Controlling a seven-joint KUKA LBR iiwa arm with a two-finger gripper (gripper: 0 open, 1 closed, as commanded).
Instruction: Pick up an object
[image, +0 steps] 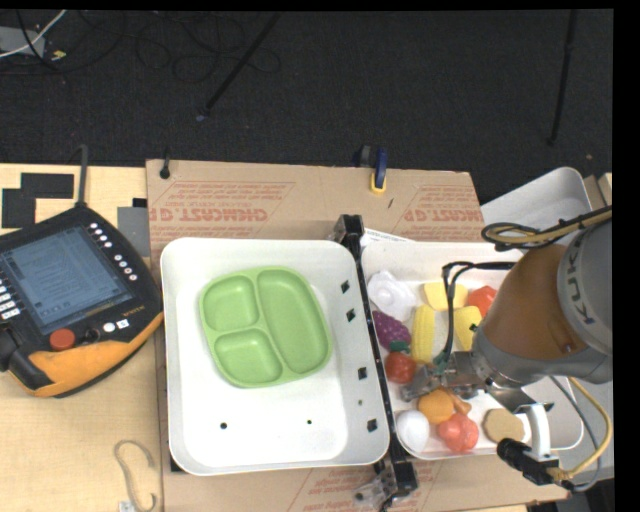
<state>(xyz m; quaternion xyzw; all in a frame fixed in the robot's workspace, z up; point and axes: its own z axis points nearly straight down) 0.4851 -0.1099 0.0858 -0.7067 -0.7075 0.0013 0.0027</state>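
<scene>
The right bin (400, 262) holds several toy foods. Among them are a white piece (390, 293), a purple eggplant (392, 328), a yellow corn cob (424, 330), a red tomato (400, 367), an orange fruit (438, 405), a white egg (413, 430), a red fruit (458, 432) and a tan biscuit (505, 425). My gripper (432, 379) reaches in from the right and sits low in this bin, between the tomato and the orange fruit, just below the corn cob. The wrist hides whatever lies under it.
The left bin (190, 400) holds a green divided plate (265, 325). A teach pendant (70, 290) lies on the bench at far left. A black divider (365, 340) separates the bins. A blue and yellow clamp (378, 170) stands at the cardboard's back edge.
</scene>
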